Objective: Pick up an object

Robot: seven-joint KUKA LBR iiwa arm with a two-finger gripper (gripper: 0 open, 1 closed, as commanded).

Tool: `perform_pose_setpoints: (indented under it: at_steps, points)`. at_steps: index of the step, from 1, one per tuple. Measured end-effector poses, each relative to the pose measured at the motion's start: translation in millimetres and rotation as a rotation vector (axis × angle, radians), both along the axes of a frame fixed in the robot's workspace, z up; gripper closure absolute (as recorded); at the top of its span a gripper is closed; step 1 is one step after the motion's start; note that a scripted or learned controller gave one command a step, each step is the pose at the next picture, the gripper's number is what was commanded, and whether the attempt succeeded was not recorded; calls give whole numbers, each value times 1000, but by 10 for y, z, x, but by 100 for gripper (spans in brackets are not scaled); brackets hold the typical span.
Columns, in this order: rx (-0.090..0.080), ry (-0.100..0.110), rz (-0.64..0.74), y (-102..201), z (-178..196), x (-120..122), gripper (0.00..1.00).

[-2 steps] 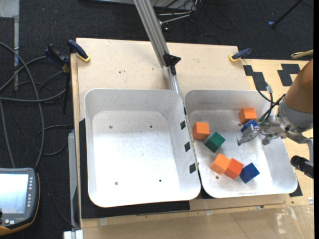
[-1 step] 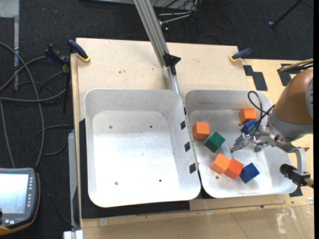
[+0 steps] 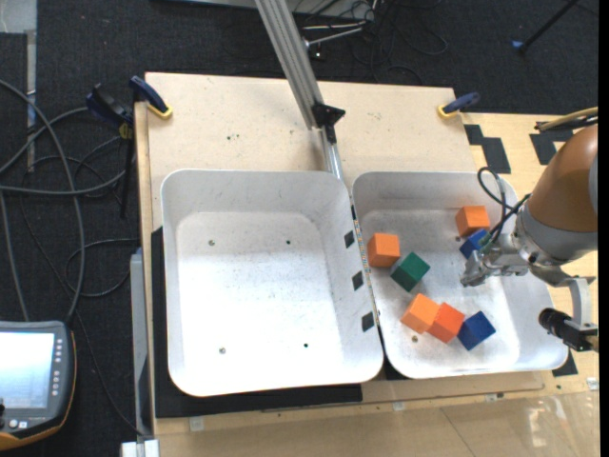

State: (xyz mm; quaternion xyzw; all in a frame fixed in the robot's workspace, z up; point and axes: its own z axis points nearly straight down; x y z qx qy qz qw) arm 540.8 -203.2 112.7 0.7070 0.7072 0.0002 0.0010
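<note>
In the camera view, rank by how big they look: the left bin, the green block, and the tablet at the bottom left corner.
1. Left bin, by far the largest.
2. Tablet, though the picture's edge cuts it off.
3. Green block, the smallest.

Nothing to read here: no words, numbers or brand marks come through anywhere in the view. The handheld screen (image 3: 29, 377) at eight o'clock glows pale, but whatever it displays is too washed out to make out. The black squares on the board (image 3: 495, 150) at two o'clock are plain patches, carrying no letters or digits at all.
</note>
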Motion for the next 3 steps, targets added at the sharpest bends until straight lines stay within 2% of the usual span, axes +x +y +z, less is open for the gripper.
perform_pose_setpoints:
  at_steps: [3]
  points:
    - [-3, -6, 3, -32, 1711, 56, 100]
